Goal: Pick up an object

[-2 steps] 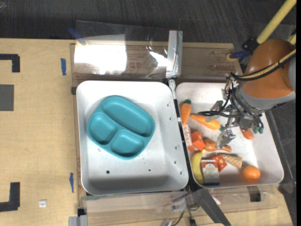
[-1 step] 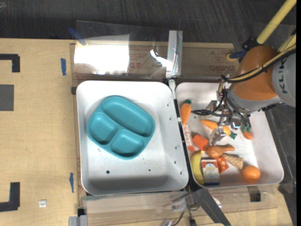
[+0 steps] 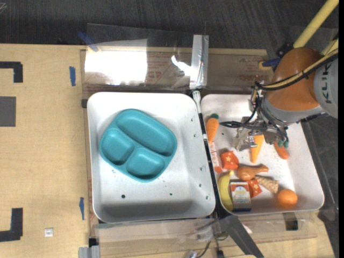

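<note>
Where toys crowd: gripper point(image 3: 251, 138) (right bin point(image 3: 306, 165))

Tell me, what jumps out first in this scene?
A big teal divided plate lies alone in the left white bin. The right bin is crowded with toy food: carrots, a banana, an orange. Above it hangs the robot's arm with its orange band, the gripper low among the toys.
</note>
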Tool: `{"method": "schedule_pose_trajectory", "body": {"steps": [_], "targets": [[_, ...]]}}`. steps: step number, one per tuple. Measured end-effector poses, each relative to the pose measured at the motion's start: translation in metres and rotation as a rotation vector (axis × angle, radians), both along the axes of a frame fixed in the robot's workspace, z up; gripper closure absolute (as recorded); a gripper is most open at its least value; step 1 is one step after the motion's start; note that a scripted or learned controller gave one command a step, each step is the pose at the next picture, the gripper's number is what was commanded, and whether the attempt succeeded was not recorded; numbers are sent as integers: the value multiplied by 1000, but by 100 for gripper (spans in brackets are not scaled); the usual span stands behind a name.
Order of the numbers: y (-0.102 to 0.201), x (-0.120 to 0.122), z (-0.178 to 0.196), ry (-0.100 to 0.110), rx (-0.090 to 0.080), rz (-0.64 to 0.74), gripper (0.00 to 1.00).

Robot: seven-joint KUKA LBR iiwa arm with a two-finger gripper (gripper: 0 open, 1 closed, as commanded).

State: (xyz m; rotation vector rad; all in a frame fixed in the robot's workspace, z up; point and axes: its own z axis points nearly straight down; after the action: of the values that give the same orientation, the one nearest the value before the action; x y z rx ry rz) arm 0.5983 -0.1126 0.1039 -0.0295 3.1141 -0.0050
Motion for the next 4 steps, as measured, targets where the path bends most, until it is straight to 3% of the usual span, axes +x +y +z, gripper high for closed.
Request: {"method": "schedule_pose_trajectory", "body": {"steps": [1, 2, 3, 4], "targets": [[0, -1, -1, 2, 0, 0, 0], [-9, -96, -12, 2, -4, 157, 0], [8, -13, -13, 10, -1, 146, 0], [9, -9, 1, -4, -3, 147, 100]]}}
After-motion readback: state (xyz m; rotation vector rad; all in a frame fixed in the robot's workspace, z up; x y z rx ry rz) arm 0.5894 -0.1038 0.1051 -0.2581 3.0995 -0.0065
